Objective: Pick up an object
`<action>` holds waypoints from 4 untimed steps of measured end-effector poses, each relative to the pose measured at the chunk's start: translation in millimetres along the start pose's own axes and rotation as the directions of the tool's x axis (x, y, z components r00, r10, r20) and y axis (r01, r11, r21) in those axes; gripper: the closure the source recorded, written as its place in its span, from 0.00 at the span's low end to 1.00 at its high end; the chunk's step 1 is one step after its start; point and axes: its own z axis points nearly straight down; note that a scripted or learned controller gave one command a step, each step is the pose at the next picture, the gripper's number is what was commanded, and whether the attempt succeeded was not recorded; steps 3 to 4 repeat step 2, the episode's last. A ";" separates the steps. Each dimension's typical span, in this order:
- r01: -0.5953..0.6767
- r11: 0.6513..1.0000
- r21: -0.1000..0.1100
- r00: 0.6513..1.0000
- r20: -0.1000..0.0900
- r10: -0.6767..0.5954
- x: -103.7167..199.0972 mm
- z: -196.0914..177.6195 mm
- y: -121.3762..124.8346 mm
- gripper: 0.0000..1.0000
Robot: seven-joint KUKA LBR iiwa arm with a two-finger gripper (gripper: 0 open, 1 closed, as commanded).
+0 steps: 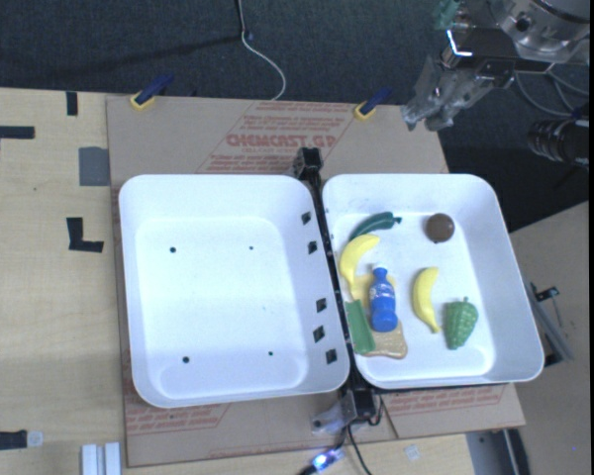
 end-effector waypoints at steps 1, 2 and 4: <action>0.002 1.000 0.019 1.000 0.001 -0.002 37.0 55.0 -57.1 1.00; -0.001 1.000 0.008 1.000 0.001 0.001 29.8 3.7 -53.7 1.00; -0.001 1.000 0.008 1.000 0.001 0.001 29.8 3.7 -53.7 1.00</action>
